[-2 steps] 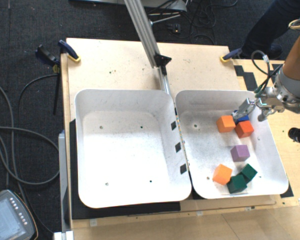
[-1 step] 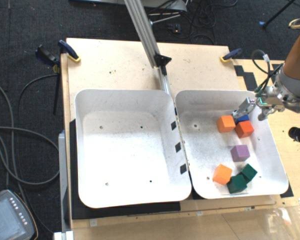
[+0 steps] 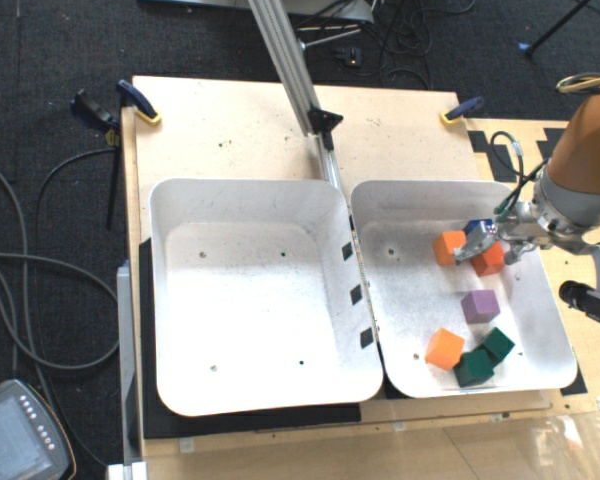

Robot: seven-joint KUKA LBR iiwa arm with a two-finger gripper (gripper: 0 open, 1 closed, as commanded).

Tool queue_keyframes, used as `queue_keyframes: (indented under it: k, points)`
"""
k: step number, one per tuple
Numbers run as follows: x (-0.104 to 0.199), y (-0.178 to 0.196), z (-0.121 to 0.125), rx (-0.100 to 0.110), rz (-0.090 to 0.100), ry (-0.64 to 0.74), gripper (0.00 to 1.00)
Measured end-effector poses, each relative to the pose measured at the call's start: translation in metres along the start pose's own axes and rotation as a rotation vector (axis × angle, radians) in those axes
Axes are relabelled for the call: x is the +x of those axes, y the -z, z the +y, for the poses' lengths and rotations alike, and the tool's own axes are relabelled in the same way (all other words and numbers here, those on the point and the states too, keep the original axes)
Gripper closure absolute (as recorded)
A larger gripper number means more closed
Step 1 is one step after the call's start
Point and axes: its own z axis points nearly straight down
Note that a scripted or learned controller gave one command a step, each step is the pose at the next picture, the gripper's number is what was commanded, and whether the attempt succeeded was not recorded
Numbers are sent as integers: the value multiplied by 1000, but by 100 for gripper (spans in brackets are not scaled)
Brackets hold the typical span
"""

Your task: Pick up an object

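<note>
1. The arm is reaching in from the right over the right bin (image 3: pixel 400 230), and the pincer (image 3: pixel 477 242) is sitting low among the blocks at the bin's upper right; by my reading this is the approach-and-grasp step, with nothing lifted yet.
2. Whether the pincer is spread or pressed together I cannot tell; the metal tip is blurring into the blocks.
3. Two orange blocks are flanking it: the orange block (image 3: pixel 447 248) is lying just to its left, touching or nearly so, and the red-orange block (image 3: pixel 489 259) is sitting just below and right of it.
4. I cannot tell whether either one is lying between the tips.
5. The next move is calling for a firm closing on one block, then a straight lift.
6. The purple block (image 3: pixel 479 305), a second orange cube (image 3: pixel 444 349) and two green blocks (image 3: pixel 485 357) are lying nearer the front, apart from the pincer.
</note>
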Motion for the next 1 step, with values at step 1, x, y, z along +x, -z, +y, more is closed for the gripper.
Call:
queue_keyframes:
  k: [1]
  points:
    - [0, -37, 12, -19, -6, 2, 0]
